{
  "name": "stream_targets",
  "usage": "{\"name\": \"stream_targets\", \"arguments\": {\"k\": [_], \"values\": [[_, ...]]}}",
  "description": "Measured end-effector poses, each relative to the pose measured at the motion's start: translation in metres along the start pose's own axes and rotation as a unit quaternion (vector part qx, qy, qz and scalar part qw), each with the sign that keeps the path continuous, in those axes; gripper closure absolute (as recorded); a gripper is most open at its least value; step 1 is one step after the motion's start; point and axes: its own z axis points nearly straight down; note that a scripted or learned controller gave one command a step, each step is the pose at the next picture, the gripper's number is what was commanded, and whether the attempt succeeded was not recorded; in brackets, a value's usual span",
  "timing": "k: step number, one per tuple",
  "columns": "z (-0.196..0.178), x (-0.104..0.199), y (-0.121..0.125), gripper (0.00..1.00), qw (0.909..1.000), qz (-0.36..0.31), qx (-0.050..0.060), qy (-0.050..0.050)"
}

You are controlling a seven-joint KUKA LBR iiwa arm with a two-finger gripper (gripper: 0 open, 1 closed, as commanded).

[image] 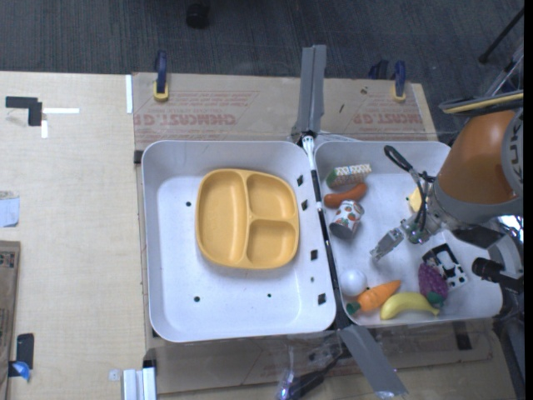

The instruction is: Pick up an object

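Observation:
The right bin [379,223] holds several small items. Along its left side lie a striped packet [350,173], an orange sausage-shaped toy [346,195] and a small printed can [346,217]. Near the front edge are a white ball [354,280], a toy carrot [376,294], a banana [408,305] and purple grapes [432,280]. My gripper [391,242] hangs over the middle of this bin, right of the can and above the carrot, over bare bin floor. The arm's orange band [483,161] hides part of the bin's right side. Nothing shows in the gripper.
The left bin [166,248] holds a yellow divided plate [247,219]. A black-and-white piece [447,262] lies by the grapes, a yellow object [415,198] peeks out beside the arm, and a black utensil [398,158] lies at the back of the right bin.

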Motion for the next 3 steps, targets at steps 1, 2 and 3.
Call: {"name": "stream_targets", "arguments": {"k": [1, 2, 3], "values": [[-0.002, -0.003, 0.066, 0.0, 0.9998, 0.02, -0.001, -0.004], [-0.001, -0.032, 0.121, 0.0, 0.9958, 0.092, 0.0, -0.002], [-0.005, -0.03, 0.118, 1.0, 0.996, 0.089, 0.007, 0.001]]}}
